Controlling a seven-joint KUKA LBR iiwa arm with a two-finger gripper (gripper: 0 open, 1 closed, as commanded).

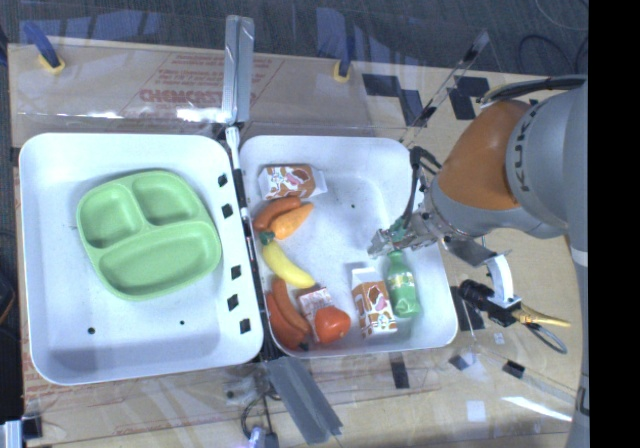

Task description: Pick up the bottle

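Green bottle (403, 291) lies in the right bin (335, 148), in the near right part of it, on its side with the cap end pointing toward the far wall. It is just beside a printed carton (372, 309) on the side toward the left bin — whether the two touch is unclear. Gripper (392, 239) sits right at the cap end of the bottle, low in the bin and close to the bin's right wall. How far it is open cannot be told from this angle, and nothing can be seen gripped in it; contact with the bottle also unclear. Arm (500, 176) comes in from the right, with its orange band above the bin's right rim. Other stuff in the right bin: a snack packet (287, 180) near the far wall; below it a carrot (291, 224) lying against a brownish sausage (274, 208); a banana (285, 267) running diagonally along the left wall. Red sausages (281, 315) are at the near left corner, with a small packet (315, 298) and a red tomato (332, 323) next to them — all bunched together, well apart from the gripper. The middle of the bin floor is bare white. Left bin (50, 236) holds a green divided plate (150, 233), flat, roughly central, three compartments facing up. The two bins touch along their shared edge.
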